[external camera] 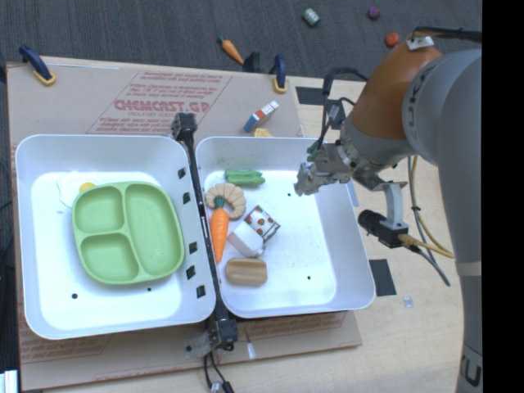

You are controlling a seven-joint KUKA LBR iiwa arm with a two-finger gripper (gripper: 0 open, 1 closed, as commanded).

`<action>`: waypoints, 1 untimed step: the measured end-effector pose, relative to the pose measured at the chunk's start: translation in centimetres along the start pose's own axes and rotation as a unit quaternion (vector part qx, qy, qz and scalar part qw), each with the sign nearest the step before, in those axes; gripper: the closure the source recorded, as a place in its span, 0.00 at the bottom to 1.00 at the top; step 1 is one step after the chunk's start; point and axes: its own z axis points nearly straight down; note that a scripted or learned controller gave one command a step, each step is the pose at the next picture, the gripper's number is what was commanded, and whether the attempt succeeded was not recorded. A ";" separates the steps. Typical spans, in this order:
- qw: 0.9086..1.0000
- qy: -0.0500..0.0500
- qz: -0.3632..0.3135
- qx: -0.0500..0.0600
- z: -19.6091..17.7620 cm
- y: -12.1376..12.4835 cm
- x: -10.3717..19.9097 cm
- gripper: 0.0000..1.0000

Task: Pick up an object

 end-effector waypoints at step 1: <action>1.000 0.000 -0.001 -0.001 0.5 5.5 2.8 1.00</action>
